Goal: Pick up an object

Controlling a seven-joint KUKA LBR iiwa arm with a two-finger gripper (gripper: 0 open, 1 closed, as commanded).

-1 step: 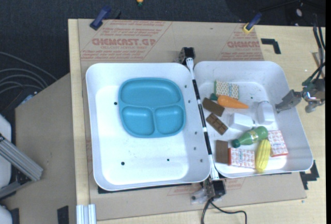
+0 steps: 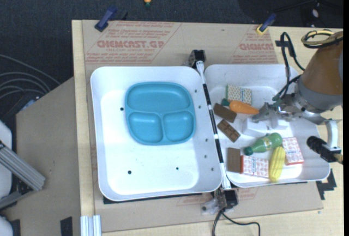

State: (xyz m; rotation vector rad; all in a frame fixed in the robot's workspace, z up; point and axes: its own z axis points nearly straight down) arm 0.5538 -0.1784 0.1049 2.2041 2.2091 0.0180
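- Step in hand, as I judge it: the approach to a pick; the gripper (image 2: pixel 271 112) is low inside the right bin (image 2: pixel 245 74), among the objects, and nothing shows between its tips
- Whether the gripper is open or closed I cannot tell; its end is small and blurred against the white floor of the bin
- The things to pick all lie in the right bin: an orange carrot (image 2: pixel 243 108) just left of the gripper, a green bottle (image 2: pixel 264 143) just below it, a yellow corn cob (image 2: pixel 277 163) lower still, brown chocolate pieces (image 2: pixel 228 130) toward the bin's left wall, and a small box (image 2: pixel 239 93) near the back
- The nearest candidates look to be the carrot and the green bottle; the next move calls for settling over one of them, closing on it alone, then lifting straight up clear of its neighbours
- The arm (image 2: pixel 322 79) reaches in from the right, its orange band above the wrist, bent down and leftward over the bin's right half
- The left bin (image 2: pixel 109 137) on the counter (image 2: pixel 158 38) holds a blue divided plate (image 2: pixel 160 111), well apart from the gripper
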